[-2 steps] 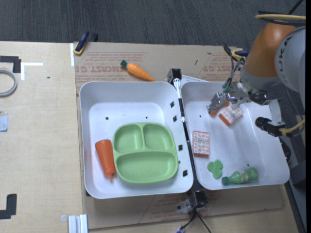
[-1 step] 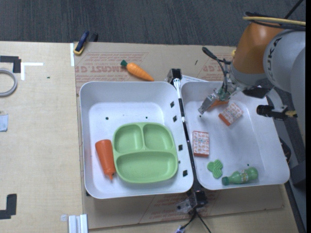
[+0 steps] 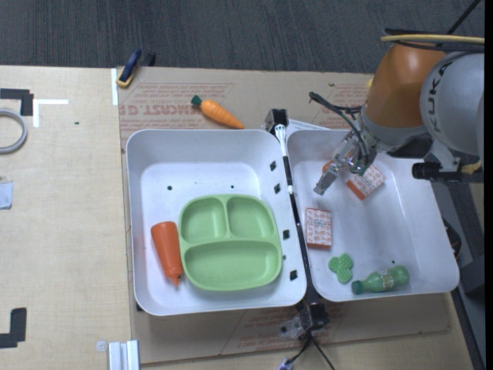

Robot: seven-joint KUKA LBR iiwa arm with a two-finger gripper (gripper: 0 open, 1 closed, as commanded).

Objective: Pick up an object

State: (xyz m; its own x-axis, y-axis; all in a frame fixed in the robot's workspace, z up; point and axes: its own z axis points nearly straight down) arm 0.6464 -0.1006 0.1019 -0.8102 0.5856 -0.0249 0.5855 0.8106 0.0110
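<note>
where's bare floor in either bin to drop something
Left bin: the back strip behind the green plate; the orange cylinder fills its left side. Right bin: the middle, between the patterned box and right wall. Crowded under the gripper and by the green bottle.

Outside the bins, a toy carrot lies on the cardboard sheet at upper centre of the frame. A blue-and-yellow clip sits at the sheet's upper left corner. Far left, a grey ring rests on the counter beside black tape marks. Dark carpet spans the top.
</note>
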